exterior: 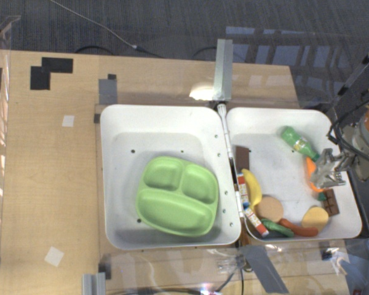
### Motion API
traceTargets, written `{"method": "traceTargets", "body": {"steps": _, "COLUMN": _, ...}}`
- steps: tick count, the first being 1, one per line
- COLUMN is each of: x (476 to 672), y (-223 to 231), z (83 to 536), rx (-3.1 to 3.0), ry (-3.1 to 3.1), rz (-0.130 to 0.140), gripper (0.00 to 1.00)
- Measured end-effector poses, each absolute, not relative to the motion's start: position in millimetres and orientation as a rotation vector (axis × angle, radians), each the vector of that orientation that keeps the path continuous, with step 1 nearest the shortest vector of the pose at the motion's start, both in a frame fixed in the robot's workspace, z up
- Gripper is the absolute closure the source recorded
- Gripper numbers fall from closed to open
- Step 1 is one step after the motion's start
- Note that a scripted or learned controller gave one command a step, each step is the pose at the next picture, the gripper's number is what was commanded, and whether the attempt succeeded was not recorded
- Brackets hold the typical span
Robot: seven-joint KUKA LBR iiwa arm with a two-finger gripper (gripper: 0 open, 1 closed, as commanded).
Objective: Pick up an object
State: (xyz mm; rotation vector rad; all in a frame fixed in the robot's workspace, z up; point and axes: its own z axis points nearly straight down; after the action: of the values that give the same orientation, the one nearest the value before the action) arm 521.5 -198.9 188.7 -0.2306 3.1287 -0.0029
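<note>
- Whether the gripper point(328, 172) was open or closed could not be made out; it blurred into the clutter.
- It hung over the right bin point(277, 121), touching the carrot point(310, 165).
- The arm was cut off at the right.

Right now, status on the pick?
Tool low at right bin's right wall, by the orange carrot. Nothing seen held. Green bottle, banana untouched. Green divided plate in left bin.
</note>
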Motion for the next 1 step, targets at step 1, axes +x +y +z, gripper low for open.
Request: {"method": "traceTargets", "body": {"steps": 1, "x": 594.0, "y": -167.9, "z": 110.0, "rx": -0.422, "ry": 3.11, "rz": 0.005, "gripper": 1.0}}
